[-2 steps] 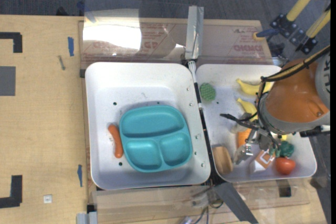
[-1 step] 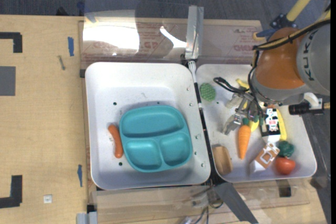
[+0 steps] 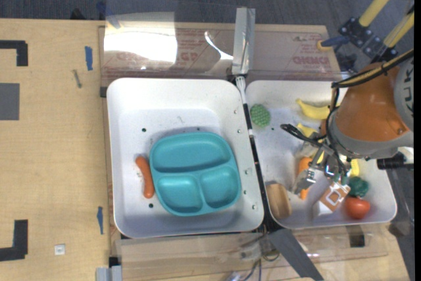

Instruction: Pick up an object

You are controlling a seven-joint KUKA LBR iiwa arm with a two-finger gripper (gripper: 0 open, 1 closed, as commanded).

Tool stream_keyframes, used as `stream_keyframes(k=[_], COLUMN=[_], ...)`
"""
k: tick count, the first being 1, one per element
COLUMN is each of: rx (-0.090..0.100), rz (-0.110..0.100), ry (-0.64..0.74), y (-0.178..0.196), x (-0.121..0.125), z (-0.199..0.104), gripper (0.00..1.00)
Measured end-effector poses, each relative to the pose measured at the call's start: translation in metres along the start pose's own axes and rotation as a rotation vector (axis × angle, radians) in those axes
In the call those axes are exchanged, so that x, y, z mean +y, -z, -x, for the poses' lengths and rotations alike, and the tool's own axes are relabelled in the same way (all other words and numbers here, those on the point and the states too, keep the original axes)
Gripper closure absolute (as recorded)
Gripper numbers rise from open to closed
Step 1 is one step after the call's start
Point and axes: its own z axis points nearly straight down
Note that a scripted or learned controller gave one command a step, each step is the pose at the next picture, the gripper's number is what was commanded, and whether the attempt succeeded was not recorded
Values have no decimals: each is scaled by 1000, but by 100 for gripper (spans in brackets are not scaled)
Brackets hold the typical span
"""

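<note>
The bench (image 3: pixel 52 141) is pale wood with black angle marks near its left edge and bits of blue tape. Two shallow white bins sit on it side by side, touching along a middle seam: the left bin (image 3: pixel 125 108) and the right bin (image 3: pixel 276 99). A cardboard panel (image 3: pixel 289 52) lies just behind them.

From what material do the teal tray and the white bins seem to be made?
The teal tray, with three compartments, looks like moulded plastic: one even colour, rounded edges, a soft matte sheen. The two white bins, left bin and right bin, seem to be thin plastic or coated metal: smooth, with rounded corners and faint highlights. The view leaves open which.
</note>
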Motion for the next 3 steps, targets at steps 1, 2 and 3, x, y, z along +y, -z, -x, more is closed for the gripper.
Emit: stream_keyframes(k=[1,2,3], rx=[-15,-18,-17], rz=[-10,-2,-3], ry=[-164,-161,-162], y=[2,13,12], x=[6,11,10], z=[-16,-16,-16], gripper=[0,100,0])
